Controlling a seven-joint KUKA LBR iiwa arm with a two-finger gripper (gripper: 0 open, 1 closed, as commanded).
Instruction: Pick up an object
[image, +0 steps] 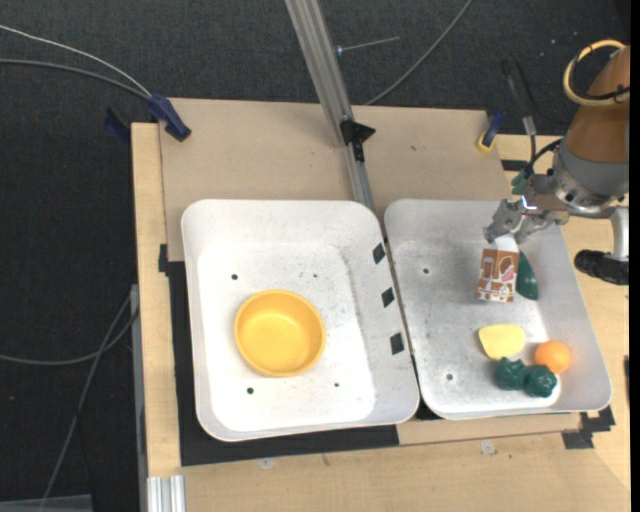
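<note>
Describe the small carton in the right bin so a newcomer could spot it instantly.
Start at the right bin, the one nearest the arm. Near its upper right, just below the gripper, sits a small brown and white carton with a dark green item against its right side. It is the bin's only boxy, printed object; the others are rounded and plain-coloured.

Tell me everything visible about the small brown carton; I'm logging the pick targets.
The brown carton is a small box, brown and white with printed pictures and a pale top. It stands in the right bin, toward the far side. A dark green object touches its right side. The gripper sits just above its top.
</note>
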